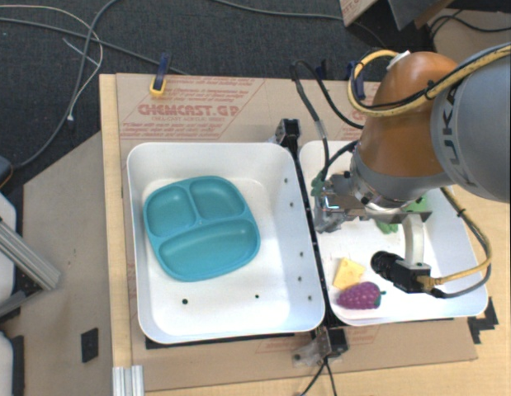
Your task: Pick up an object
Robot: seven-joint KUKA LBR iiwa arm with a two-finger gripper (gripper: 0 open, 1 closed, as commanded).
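Bulky grey arm (478, 130), glossy orange wrist band (408, 114), looped yellow cable (372, 77) (black-sheathed lower down), metallic wrist housing

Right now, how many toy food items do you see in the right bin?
2 clearly: a yellow cheese wedge and purple grapes beside it, near the front edge. Something green peeks behind the arm; more may be hidden.
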